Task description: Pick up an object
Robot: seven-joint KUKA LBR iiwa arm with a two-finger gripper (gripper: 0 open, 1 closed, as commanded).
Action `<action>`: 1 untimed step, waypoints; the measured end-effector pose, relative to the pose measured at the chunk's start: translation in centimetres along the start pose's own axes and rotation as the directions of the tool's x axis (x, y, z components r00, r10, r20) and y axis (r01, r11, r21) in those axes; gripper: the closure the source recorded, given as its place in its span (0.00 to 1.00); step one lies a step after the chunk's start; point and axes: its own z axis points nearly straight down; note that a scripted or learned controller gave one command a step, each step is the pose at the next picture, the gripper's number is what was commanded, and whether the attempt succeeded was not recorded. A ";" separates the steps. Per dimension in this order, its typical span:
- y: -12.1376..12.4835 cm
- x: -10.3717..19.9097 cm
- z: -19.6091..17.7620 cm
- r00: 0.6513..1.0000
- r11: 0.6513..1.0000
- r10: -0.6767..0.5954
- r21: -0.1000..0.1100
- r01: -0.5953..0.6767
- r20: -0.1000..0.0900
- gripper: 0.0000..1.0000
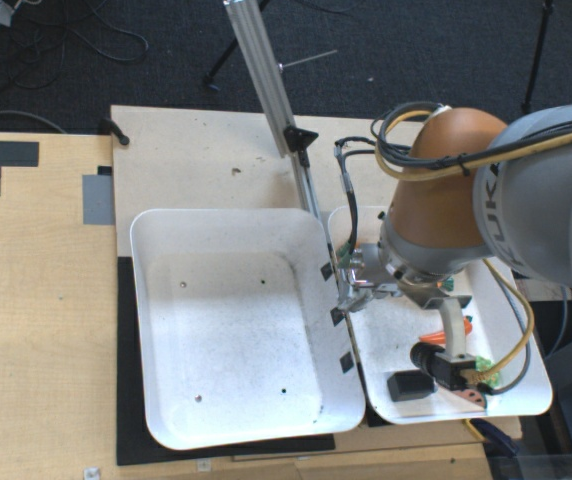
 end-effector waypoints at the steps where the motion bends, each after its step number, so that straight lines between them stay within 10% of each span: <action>1: -0.4 5.5 1.0 1.000 1.000 0.000 0.002 0.000 0.000 1.00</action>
